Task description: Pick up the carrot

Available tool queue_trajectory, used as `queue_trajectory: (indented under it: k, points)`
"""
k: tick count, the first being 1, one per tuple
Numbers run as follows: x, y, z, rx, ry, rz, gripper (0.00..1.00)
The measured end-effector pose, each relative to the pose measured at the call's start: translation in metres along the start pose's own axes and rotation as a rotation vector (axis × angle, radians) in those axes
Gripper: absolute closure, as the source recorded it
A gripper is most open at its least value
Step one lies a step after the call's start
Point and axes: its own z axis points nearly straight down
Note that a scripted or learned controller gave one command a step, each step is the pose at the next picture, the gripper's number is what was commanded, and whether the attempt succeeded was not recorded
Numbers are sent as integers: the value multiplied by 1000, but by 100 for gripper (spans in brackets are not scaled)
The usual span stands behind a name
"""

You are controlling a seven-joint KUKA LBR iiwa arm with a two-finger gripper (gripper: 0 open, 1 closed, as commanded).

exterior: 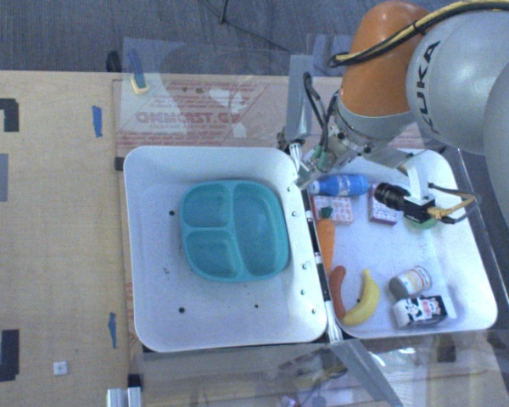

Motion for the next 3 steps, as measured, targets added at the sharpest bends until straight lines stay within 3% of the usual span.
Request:
queue_trajectory:
  k: [1,2,3]
  points:
    - [89,24,2,4,2,422,100]
    - [141,25,15,6,1,770,100]
    - [206,50,21,4,1,792,100]
